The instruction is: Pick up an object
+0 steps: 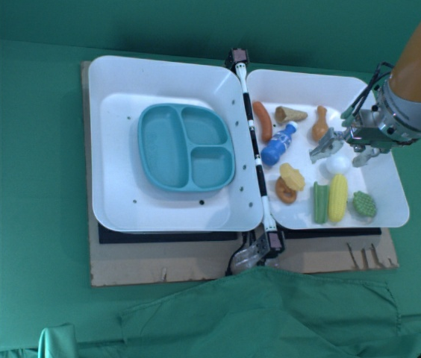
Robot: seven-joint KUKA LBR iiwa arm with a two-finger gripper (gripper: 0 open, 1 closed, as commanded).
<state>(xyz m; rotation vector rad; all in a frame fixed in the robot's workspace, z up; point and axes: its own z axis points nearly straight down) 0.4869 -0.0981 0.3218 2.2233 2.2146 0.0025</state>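
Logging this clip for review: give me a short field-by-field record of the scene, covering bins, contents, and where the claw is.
left bin: holds a teal divided plate
right bin: holds toy foods
items in right bin: sausage, blue bottle, drumstick, corn cob, green vegetable, white ball, green leafy piece
claw: over the right bin, just above the white ball
held object: none seen between the fingers
arm: enters from the view's right

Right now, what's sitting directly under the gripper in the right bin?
A white egg-like object lies just below the gripper, near the corn. The gripper covers its upper edge, so contact can't be judged.
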